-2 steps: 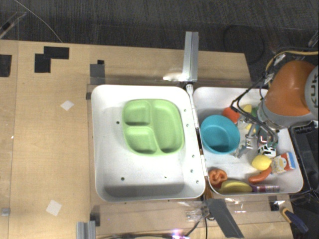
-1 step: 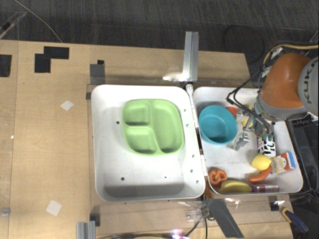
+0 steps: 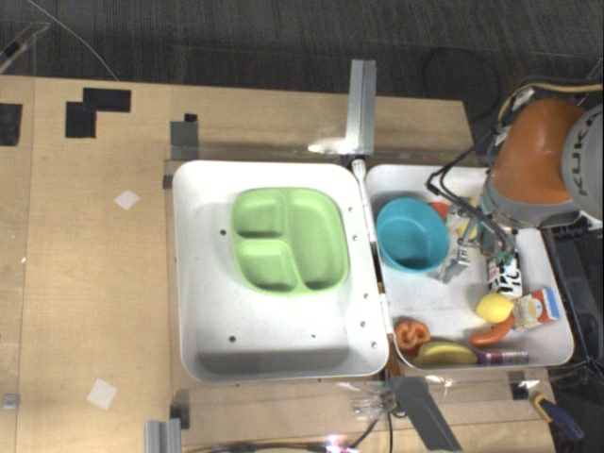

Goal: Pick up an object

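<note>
The right bin (image 3: 557, 347) holds a blue bowl (image 3: 412, 234) at its back left. Along the front lie a yellow lemon (image 3: 494, 307), a banana (image 3: 446, 353), a small orange-red toy (image 3: 411, 332) and an orange-red carrot-like piece (image 3: 493, 333). A black-and-white item (image 3: 507, 277) and a red-and-white carton (image 3: 534, 310) sit toward the right. My gripper (image 3: 461, 253) hangs low over this bin, just right of the bowl's rim and behind the lemon. I see nothing clearly held in it.
A green divided plate (image 3: 287, 239) lies in the left bin (image 3: 203, 338). A thin purple pen (image 3: 505, 356) rests against the right bin's front wall. A metal post (image 3: 361, 107) stands behind the seam between the bins. The arm's orange band (image 3: 536, 159) looms over the right bin's back right.
</note>
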{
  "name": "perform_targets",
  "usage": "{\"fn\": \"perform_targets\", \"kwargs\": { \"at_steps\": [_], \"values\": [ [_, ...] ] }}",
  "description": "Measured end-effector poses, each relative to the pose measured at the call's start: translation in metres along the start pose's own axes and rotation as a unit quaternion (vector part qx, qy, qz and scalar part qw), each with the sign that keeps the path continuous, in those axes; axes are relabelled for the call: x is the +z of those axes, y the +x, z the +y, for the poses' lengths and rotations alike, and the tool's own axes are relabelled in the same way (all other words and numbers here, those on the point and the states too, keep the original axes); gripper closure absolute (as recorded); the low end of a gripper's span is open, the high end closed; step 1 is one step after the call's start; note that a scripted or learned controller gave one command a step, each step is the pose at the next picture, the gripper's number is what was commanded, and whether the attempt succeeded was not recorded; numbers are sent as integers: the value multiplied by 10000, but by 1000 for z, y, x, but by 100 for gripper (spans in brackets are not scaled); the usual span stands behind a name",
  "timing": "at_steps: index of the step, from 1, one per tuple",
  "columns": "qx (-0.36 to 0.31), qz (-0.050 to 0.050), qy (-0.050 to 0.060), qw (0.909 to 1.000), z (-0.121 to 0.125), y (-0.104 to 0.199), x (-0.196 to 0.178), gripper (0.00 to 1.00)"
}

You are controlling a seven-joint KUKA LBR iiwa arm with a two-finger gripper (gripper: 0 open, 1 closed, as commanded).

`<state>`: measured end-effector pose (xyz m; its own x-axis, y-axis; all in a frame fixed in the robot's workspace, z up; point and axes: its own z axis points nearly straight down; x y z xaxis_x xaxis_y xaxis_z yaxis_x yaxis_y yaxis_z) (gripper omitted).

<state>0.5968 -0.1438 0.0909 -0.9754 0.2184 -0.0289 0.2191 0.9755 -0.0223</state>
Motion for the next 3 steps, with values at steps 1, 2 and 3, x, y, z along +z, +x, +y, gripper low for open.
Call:
{"fn": "perform_targets", "kwargs": {
  "at_steps": [1,2,3],
  "values": [
    [883,96,2,9961,4,-2,2,0],
    [1398,70,34,9902,15,-15,2,0],
    [1990,119,-60,9799,31,-41,4,0]
  ]
}}
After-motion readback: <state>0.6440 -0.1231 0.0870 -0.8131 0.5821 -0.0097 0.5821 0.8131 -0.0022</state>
